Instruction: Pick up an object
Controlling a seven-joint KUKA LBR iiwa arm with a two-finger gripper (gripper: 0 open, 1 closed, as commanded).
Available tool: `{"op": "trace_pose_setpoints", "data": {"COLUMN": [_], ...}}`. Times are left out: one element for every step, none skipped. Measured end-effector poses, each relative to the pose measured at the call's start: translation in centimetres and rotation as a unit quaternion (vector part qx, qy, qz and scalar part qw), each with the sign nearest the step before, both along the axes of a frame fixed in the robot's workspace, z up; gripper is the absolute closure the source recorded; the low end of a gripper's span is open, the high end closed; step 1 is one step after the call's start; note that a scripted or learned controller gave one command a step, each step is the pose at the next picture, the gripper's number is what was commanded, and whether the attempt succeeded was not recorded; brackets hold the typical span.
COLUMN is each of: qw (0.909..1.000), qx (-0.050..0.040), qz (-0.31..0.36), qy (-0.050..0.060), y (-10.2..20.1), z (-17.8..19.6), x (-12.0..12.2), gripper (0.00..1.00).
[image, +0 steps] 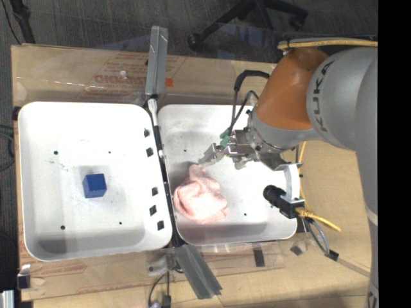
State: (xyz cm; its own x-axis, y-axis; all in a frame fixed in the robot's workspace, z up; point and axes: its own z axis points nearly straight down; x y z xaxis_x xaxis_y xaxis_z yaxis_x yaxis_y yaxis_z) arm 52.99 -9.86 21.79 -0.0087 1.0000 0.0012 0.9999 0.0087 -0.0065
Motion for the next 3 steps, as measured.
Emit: {"op": "trace_pose_setpoints", "data": {"qw": [0.9993,0.9992,0.9993], "qx": [-0.0004,-0.0009,-0.0005], "qz": [0.037,0.039,0.038], "qy": [-0.001,0.0,-0.003], "y": [0.3,0.2,-0.5], "z": [-12.7,-11.8,-1.1], "x": [4.1,4.1,10.2], "gripper": [0.0,1.0,1.0]}}
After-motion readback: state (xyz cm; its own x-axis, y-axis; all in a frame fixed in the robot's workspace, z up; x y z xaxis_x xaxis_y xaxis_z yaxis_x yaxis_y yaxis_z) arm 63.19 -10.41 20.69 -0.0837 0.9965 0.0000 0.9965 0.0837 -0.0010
